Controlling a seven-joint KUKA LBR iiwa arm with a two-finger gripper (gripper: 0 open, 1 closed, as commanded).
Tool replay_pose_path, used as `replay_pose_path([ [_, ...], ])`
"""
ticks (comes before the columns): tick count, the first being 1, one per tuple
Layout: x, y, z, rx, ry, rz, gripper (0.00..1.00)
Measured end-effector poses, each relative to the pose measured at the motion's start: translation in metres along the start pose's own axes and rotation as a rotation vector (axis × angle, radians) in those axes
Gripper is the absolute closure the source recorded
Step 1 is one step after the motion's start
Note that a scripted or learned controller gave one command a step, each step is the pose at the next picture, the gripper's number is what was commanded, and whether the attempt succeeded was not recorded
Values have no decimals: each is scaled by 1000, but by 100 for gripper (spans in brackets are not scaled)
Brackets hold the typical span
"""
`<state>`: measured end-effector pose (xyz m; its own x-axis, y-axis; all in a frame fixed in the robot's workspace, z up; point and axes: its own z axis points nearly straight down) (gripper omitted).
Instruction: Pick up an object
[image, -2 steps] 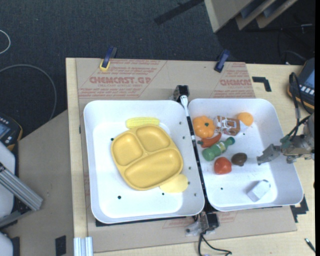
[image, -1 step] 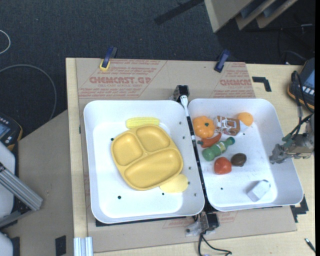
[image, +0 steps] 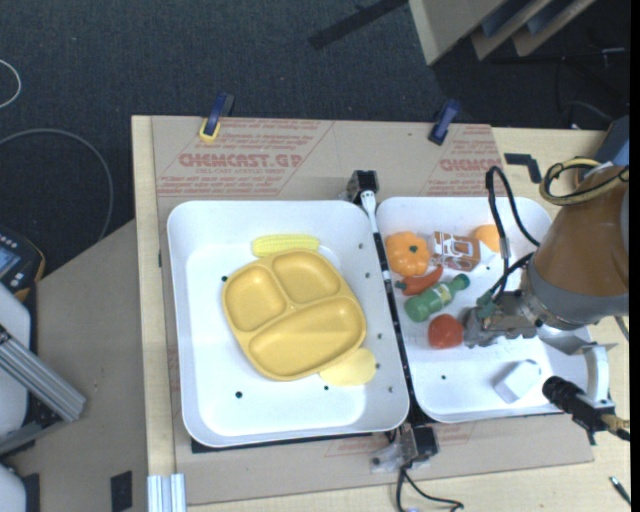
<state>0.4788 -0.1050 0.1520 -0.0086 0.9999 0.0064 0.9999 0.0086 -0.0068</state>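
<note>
My gripper (image: 484, 326) hangs low in the right bin (image: 470, 400), just right of a red tomato-like piece (image: 444, 331) and close to touching it. Left of it lie a green bottle (image: 433, 298) and a red chili (image: 421, 282). Further back sit an orange pumpkin-like piece (image: 407, 254), a small printed packet (image: 456, 250) and an orange ball (image: 487, 238). A white block (image: 518, 381) rests near the bin's front right. The arm's grey and orange body hides the bin's right side.
The left bin (image: 200, 300) holds a yellow divided plate (image: 292, 313), a yellow corn cob (image: 285, 244) at its back and a pale yellow piece (image: 350, 369) at its front. Black cables (image: 500, 215) loop over the right bin's back.
</note>
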Motion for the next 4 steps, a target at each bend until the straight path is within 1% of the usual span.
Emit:
replay_pose_path([
  [1,85,3,-102,-19,-3,-4,100],
  [2,155,2,-160,-14,-4,0,100],
  [3,151,2,-167,-10,-7,6,100],
  [4,152,2,-177,-11,-7,5,100],
])
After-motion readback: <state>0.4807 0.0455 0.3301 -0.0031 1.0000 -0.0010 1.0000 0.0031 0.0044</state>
